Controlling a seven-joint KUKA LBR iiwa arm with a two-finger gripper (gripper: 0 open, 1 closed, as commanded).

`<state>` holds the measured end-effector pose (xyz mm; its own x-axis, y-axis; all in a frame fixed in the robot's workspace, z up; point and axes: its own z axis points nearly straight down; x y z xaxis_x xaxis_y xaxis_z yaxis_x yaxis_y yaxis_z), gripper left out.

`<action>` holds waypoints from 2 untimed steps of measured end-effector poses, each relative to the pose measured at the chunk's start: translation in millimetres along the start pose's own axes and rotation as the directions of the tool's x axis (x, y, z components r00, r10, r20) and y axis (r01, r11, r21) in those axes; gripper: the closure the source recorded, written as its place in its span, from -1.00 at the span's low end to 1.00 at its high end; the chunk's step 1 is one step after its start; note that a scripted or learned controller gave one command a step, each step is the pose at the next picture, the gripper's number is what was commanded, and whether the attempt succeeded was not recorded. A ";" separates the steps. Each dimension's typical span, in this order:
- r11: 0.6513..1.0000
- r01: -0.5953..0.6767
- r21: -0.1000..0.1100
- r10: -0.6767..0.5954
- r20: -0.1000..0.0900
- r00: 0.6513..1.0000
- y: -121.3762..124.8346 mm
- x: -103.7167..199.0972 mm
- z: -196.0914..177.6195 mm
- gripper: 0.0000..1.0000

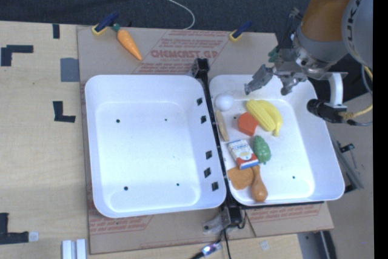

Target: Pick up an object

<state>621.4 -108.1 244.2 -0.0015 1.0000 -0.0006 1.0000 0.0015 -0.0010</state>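
Banana (265, 114) sits at the top of the right bin (321, 161), tight against the red piece (247, 124), and the gripper (271, 83) hovers above it, fingers spread, empty — best drop straight down astride it.

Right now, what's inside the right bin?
The right bin holds a white ball, bananas, a red piece, a green vegetable, a small carton and a drumstick. What lies beneath them is covered.

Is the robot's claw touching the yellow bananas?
Apart. The camera view shows bare white bin floor between the gripper and the bananas, which lie lower in the right bin.
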 end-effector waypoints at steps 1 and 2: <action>1.000 0.000 -0.019 0.000 0.005 1.000 6.6 -9.2 140.4 -1.00; 1.000 0.000 -0.012 0.000 0.005 1.000 20.7 4.0 151.9 -1.00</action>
<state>641.9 -104.2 92.3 -0.0016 1.0000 -0.0059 0.9999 0.0017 0.0108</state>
